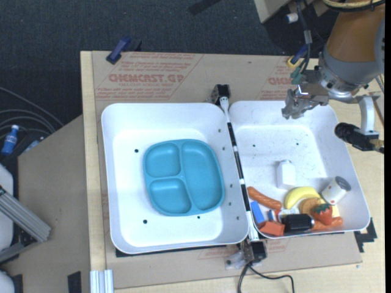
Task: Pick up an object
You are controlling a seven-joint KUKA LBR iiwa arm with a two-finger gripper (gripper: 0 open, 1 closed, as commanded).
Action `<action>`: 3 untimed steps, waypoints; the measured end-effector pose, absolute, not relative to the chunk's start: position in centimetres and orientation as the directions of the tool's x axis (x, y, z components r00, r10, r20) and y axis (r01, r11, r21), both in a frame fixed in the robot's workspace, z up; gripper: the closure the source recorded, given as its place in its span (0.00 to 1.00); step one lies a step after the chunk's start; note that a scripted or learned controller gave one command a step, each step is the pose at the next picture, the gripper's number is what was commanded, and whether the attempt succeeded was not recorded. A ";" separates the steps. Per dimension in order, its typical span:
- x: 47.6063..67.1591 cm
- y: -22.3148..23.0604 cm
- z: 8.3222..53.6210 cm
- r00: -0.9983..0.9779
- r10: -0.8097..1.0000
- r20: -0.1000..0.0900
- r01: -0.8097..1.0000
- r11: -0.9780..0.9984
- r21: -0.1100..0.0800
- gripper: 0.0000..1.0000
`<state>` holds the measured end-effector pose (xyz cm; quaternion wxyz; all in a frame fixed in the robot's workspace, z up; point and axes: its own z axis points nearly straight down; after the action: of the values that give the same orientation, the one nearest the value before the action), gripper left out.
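Objects (302,209) heaped lower right of right bin, none grasped; pincer (297,109) hovers upper right, state unclear, approach step, must descend toward pile.

Tool (297,108) hangs over right bin's (259,112) far edge; toys cluster near corner; blue plate (182,177) left.

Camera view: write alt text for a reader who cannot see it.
The gripper hangs over the right bin's far edge, apart from the toys heaped in its near corner, a banana among them. The left bin holds a blue divided plate.
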<state>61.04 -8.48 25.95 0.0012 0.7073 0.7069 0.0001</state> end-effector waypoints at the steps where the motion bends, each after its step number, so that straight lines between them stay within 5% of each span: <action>1: 63.2 -5.3 24.8 -0.001 1.000 0.000 1.000 0.001 0.002 1.00; 2: 66.6 -4.8 18.3 -0.001 1.000 0.000 1.000 0.001 -0.003 1.00; 3: 66.6 -4.9 18.5 -0.001 1.000 0.000 1.000 0.001 -0.001 0.00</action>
<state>66.65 -4.88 18.49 -0.0001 0.7069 0.7073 -0.0004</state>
